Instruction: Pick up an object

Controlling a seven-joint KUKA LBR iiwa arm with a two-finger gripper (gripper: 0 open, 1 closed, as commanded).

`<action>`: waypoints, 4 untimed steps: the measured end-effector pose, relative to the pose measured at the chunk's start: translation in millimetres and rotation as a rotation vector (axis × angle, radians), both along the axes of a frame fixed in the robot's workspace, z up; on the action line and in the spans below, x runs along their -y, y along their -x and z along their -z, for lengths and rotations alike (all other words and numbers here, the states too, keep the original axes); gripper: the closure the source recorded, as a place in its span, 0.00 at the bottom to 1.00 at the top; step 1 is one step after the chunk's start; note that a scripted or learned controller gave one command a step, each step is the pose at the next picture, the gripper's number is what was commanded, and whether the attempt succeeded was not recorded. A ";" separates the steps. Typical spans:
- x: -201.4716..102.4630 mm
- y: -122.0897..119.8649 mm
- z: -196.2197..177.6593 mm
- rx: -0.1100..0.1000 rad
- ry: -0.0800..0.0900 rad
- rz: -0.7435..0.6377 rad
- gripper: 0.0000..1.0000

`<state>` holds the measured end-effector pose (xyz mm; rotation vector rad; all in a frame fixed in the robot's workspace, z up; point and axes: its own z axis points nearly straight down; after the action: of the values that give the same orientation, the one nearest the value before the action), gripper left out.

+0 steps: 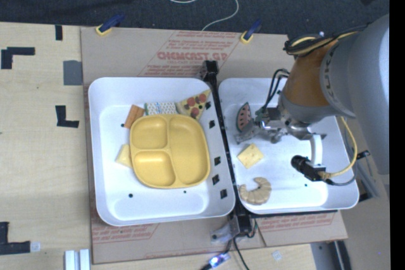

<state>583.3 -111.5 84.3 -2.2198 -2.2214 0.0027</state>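
The gripper (248, 134) hangs low over the right bin (338, 199), just beside the watermelon slice (244, 117) at the bin's ten o'clock — whether anything sits between its tips, I cannot tell. The cheese wedge (250, 155) lies just below it, toward six o'clock, and the croissant (256, 190) rests near the bin's seven o'clock corner. In the left bin (107, 199), a yellow divided plate (169, 151) covers the middle, with a pizza slice (195, 104) at its one o'clock.
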 end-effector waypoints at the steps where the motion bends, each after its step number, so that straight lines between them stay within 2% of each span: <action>1: 0.1 -0.3 -10.7 0.002 0.001 -0.001 1.00; 2: 0.7 4.7 -71.9 0.005 -0.001 -0.001 1.00; 3: -6.4 5.9 -116.3 0.005 -0.001 -0.002 1.00; 4: -7.4 5.4 -141.1 0.003 -0.001 -0.001 1.00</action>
<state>577.9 -104.1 225.3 -2.2191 -2.2236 -0.0014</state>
